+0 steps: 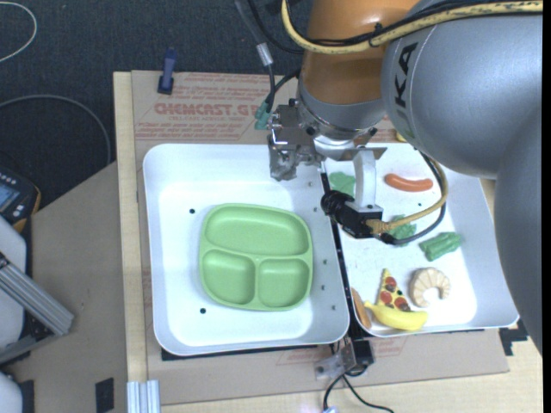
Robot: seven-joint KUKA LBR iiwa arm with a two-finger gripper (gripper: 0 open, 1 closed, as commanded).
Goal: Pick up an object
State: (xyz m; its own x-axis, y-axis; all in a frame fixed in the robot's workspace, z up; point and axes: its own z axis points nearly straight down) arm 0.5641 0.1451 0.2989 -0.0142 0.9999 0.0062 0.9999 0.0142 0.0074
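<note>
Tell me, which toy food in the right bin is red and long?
The hot dog, at the bin's far side. It is red and sausage-shaped; the banana is yellow and the croissant is tan.

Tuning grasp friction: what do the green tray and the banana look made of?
Green tray: looks like moulded plastic, with a matte, uniform pale green surface, soft rounded dividers and three compartments. Banana: probably a plastic or rubber toy, with a smooth, even yellow skin and a slight sheen; too small to tell which.
</note>
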